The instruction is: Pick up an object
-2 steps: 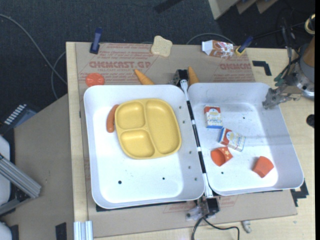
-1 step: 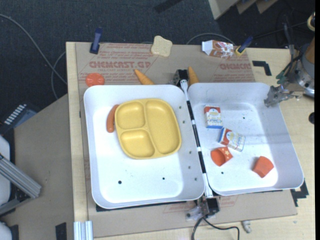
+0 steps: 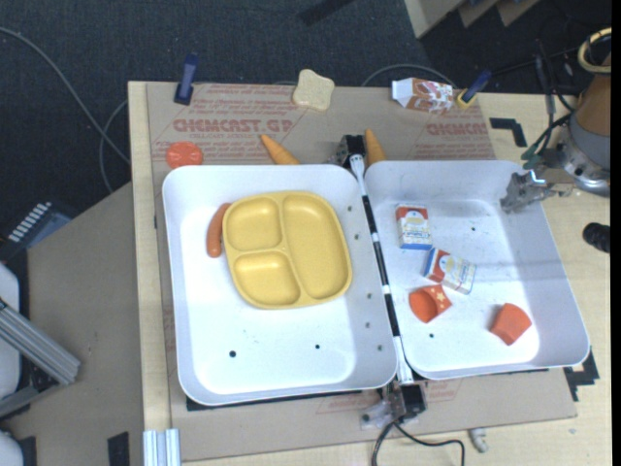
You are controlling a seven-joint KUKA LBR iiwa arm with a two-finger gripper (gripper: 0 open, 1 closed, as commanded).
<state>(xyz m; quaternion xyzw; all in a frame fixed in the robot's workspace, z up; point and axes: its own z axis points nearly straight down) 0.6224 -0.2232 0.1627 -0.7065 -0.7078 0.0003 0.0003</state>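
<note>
Dark carpet surrounds the counter (image 3: 243, 124), where the pincer (image 3: 519, 192) hovers at the right bin's (image 3: 572, 309) far corner, its opening impossible to judge, apparently approaching, so next it must descend over a target like the small carton (image 3: 414, 228) mid-bin.

On the desk (image 3: 243, 129) behind the two white bins lie a slice of bread (image 3: 313, 88), a blue clip (image 3: 185, 78), an orange disc (image 3: 183, 153), a carrot (image 3: 279, 150) and a crumpled white and brown wrapper (image 3: 423, 94). Cables trail over the dark carpet (image 3: 116, 27) beyond.
</note>
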